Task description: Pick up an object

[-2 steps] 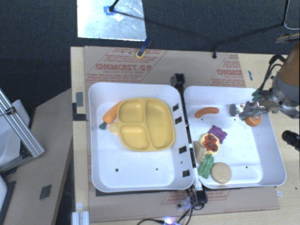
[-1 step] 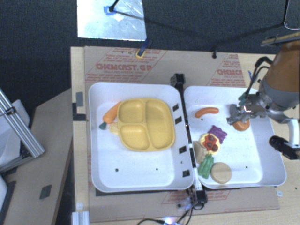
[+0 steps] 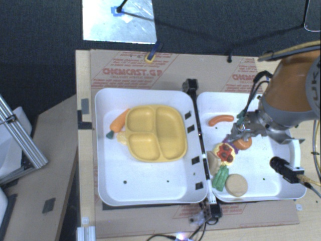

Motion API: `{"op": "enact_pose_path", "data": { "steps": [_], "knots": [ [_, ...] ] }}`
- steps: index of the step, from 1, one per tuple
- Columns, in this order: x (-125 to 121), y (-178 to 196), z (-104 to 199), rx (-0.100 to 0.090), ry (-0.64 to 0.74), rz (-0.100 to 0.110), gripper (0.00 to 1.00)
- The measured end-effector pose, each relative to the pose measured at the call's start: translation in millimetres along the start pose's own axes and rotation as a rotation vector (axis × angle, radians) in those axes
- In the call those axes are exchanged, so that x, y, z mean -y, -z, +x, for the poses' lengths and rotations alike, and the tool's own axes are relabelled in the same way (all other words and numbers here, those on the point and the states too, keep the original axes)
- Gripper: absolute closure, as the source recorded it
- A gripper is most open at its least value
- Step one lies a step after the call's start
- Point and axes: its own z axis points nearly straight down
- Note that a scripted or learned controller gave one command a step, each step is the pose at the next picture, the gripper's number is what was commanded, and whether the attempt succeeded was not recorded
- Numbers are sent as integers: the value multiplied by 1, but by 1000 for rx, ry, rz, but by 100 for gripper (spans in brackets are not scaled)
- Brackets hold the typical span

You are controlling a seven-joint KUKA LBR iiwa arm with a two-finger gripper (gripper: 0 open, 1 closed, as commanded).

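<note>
My gripper [image 3: 238,134] hangs low in the right bin [image 3: 261,102], coming in from the right under the grey and orange arm [image 3: 293,92]. Just below and beside it lies a small orange round object [image 3: 245,144], partly covered by the gripper. A red-orange sausage [image 3: 221,119] lies to its upper left. A yellow, red and purple toy [image 3: 224,152] sits to its lower left. Nearer the front edge are a green piece [image 3: 220,178] and a tan round bun [image 3: 236,185].
The left bin [image 3: 113,185] holds a yellow divided plate [image 3: 152,133] with a carrot [image 3: 118,121] at its left rim. The divider [image 3: 198,134] runs between the bins. A black part of the arm [image 3: 283,168] overhangs the right bin's front right corner.
</note>
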Motion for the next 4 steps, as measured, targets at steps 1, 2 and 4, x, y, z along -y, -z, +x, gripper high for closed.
{"op": "enact_pose_path", "data": {
  "steps": [1,2,4],
  "knots": [
    [14,4,43,0,0,-1,100],
    [19,9,60,1,-1,-2,100],
    [33,13,53,2,-4,-5,100]
  ]
}}
